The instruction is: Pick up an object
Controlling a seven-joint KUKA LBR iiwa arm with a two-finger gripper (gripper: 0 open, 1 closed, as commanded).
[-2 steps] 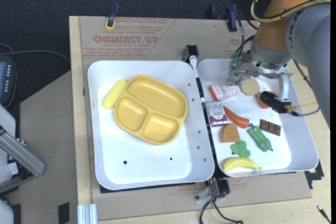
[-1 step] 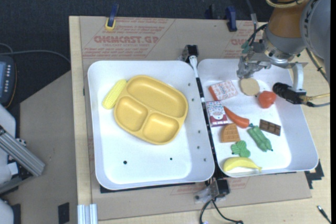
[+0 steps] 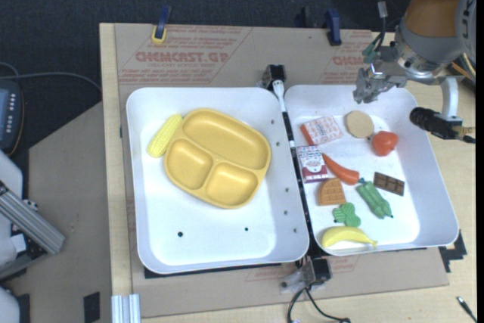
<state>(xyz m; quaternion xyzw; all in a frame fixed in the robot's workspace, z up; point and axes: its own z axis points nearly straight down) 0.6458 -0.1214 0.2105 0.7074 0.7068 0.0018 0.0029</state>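
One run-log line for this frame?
arm: hand over far edge of right bin | nearest: cookie | grasped: nothing seen | left bin: yellow tray, corn

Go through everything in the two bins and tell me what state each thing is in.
Yellow tray: upright in left bin, compartments bare.
Corn: lying against tray's left rim.
Tomato: resting in right bin, not held.
Carrot: lying flat, diagonal.
Banana: lying at right bin's near edge.
Gripper: above right bin's far edge, holding nothing.

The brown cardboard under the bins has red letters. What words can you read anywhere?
"CHEMCAST G.P": red print on the brown cardboard sheet, behind the left white bin.
Red print at right: cut off, unreadable.
Red-and-white packets: print too small.
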